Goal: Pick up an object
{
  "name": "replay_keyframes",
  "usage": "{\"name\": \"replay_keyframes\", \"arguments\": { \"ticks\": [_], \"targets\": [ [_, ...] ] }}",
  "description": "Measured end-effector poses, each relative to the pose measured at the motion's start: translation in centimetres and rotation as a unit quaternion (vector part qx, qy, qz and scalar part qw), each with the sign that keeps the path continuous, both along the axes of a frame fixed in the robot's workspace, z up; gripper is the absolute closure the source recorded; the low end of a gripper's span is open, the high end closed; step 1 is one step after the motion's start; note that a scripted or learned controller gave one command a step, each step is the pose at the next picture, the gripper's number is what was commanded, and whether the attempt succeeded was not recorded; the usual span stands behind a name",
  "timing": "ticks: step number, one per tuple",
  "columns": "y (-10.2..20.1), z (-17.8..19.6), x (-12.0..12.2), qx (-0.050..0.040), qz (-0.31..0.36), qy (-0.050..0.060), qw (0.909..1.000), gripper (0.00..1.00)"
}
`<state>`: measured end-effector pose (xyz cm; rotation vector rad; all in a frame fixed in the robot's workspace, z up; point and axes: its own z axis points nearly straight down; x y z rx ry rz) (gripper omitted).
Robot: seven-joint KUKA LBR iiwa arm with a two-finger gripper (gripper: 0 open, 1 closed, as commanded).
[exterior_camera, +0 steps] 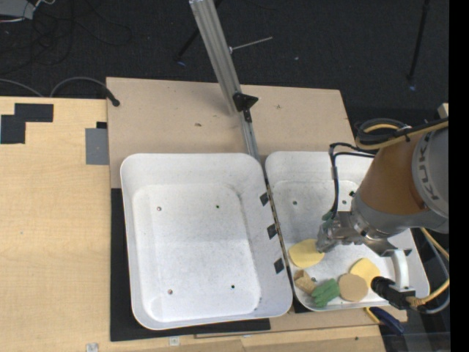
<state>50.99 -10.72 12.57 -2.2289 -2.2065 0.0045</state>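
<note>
While the arm reaches in from the right, the stock on the worktop reads as follows.

Arm: grey body with orange band, bent down over the right bin.

Claw: low inside the right bin, just above and to the right of the pale yellow piece; whether it is spread or pressed together cannot be told, and nothing is seen gripped in it.

Left bin: shallow, white, speckled floor with a few small dark holes; occupies the middle of the worktop toward the near edge.

Right bin: shallow, white, touching the left bin along a shared rim fitted with small black clips; sits at the near right corner of the worktop.

Pale yellow piece: flat, rounded, on the right bin's floor close to its left wall, just beside the claw.

Green object: lumpy, near the right bin's near wall.

Small tan scrap: between the pale yellow piece and the green object, at the left wall; shape unclear.

Tan disc: round, just right of the green object.

Yellow disc: round, touching the tan disc on its far right side.

Metal rail: slanted aluminium bar rising from the far edge of the bins, with a black bracket partway along.
</note>
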Motion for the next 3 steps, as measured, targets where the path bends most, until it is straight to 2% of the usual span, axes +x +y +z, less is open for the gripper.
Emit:
{"name": "replay_keyframes", "arguments": {
  "ticks": [1, 3],
  "targets": [
    [0.7, 4.8, 0.6, -0.0006, 0.006, -0.004, 1.0, 1.0],
    [1.2, 12.9, 0.7, -0.0009, 0.005, -0.004, 1.0, 1.0]
  ]
}}
